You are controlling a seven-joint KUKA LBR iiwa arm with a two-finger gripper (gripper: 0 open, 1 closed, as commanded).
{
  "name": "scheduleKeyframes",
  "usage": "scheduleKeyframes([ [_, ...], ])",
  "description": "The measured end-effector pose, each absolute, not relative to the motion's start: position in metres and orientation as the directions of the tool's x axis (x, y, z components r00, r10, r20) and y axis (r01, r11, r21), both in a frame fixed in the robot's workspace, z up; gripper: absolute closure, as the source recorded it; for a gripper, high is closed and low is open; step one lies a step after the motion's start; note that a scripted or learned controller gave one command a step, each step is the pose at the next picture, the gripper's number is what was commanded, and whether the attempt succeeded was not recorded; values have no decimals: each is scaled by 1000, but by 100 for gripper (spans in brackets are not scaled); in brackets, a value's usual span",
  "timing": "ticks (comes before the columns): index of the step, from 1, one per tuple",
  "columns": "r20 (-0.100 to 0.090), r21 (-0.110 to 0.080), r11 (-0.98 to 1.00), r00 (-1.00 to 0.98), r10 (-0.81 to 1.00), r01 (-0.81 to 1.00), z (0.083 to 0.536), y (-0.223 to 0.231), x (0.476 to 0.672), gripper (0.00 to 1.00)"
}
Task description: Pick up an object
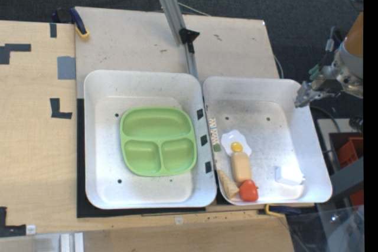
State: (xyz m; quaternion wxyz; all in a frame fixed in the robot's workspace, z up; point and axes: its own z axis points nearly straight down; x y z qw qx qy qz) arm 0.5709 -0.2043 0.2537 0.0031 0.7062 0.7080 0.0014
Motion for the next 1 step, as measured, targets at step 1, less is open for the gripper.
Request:
scheduleKeyframes([
  [1, 1, -1, 6, -6, 1000, 1000, 242, -150, 573, 100],
])
